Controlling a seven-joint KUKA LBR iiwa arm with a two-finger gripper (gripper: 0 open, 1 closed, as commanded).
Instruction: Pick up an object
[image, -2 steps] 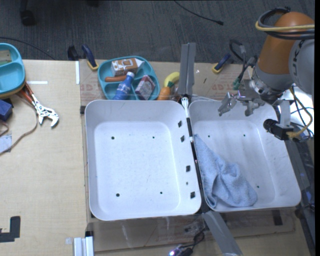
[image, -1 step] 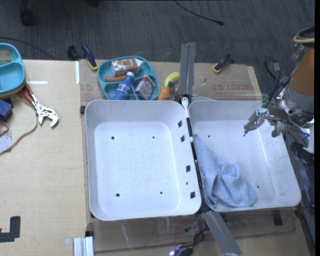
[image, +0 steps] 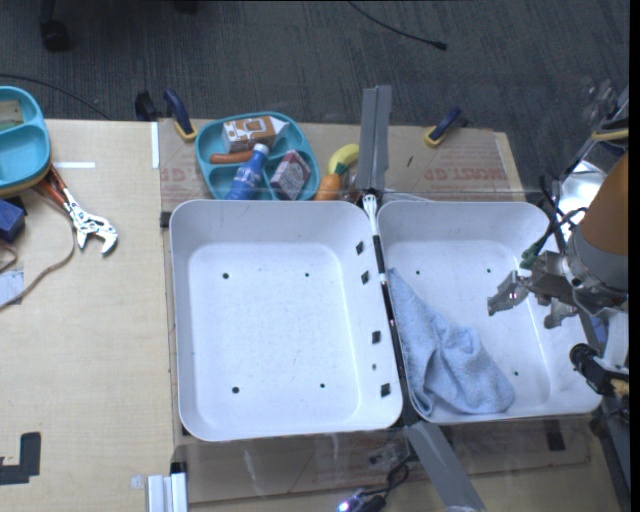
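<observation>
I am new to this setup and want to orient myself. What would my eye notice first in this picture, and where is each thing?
The crumpled light blue cloth draws the eye first, lying in the right white bin against its left wall and near corner. Next is the gripper, reaching in from the right above that bin's right side, apart from the cloth. Behind the bins, a blue tray holds colourful small items.

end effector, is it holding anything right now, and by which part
Nothing is held: the end effector hangs with open fingers over the right bin, apart from the blue cloth.
</observation>
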